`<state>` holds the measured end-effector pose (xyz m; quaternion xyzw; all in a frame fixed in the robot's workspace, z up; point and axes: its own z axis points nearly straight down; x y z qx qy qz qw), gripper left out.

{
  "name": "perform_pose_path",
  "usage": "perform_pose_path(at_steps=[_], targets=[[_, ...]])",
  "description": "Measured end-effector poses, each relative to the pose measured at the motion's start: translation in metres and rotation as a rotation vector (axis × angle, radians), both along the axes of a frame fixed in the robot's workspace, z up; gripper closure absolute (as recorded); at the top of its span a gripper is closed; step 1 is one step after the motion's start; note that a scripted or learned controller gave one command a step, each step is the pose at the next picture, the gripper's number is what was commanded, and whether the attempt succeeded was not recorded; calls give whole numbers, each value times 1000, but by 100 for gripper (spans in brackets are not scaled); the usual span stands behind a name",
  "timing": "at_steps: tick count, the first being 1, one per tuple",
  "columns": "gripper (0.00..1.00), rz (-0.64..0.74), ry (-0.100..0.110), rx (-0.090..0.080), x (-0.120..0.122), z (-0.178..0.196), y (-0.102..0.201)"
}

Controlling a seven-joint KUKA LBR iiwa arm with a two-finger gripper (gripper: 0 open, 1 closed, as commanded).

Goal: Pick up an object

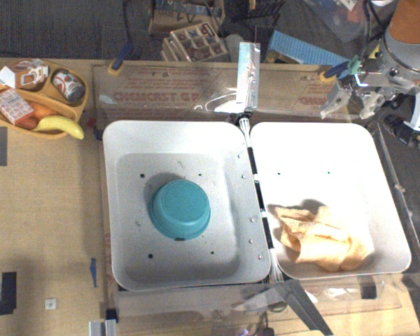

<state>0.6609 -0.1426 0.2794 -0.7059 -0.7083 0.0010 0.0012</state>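
Camera view: your gripper (355, 98) hangs at 1 o'clock, past the right bin's (322, 145) far rim, fingers spread, gripping nothing.
Cloth: tan cloth (320, 238) sits crumpled at 5 o'clock in that bin, probably your closest pick.
Bowl: teal bowl (180, 208) sits upside down mid left bin (126, 152), so no rim to pinch.

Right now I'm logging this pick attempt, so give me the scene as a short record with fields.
left bin: holds a teal bowl, upside down, near the middle
right bin: holds a crumpled tan cloth at the near side
gripper: above the bench beyond the right bin's far right corner, fingers spread, nothing between them
tray: on the bench at far left, with a banana and small packets
pick: not yet made
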Motion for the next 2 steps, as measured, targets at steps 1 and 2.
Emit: perform_pose_path(at_steps=[1,2], targets=[[0,152,0,1,-96,-128,2],[100,149,-2,0,-95,-119,0]])
